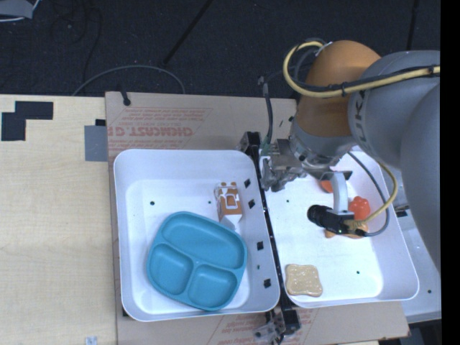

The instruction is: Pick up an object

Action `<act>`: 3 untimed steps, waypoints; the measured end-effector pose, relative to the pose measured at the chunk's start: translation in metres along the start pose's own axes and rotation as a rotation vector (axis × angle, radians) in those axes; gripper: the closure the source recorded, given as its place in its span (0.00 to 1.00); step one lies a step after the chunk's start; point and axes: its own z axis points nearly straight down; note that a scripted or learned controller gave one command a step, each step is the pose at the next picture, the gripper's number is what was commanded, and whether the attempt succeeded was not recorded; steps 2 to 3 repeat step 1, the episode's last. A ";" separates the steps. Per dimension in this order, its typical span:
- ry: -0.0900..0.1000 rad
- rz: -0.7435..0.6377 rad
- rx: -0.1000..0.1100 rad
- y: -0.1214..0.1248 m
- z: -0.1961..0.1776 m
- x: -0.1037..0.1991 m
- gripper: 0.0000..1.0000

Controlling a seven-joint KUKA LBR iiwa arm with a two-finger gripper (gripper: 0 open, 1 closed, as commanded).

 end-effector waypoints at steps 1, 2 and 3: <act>0.000 -0.001 0.000 0.010 -0.007 0.061 1.00; 0.000 -0.001 0.000 0.010 -0.007 0.061 1.00; 0.000 -0.001 0.000 0.010 -0.007 0.061 1.00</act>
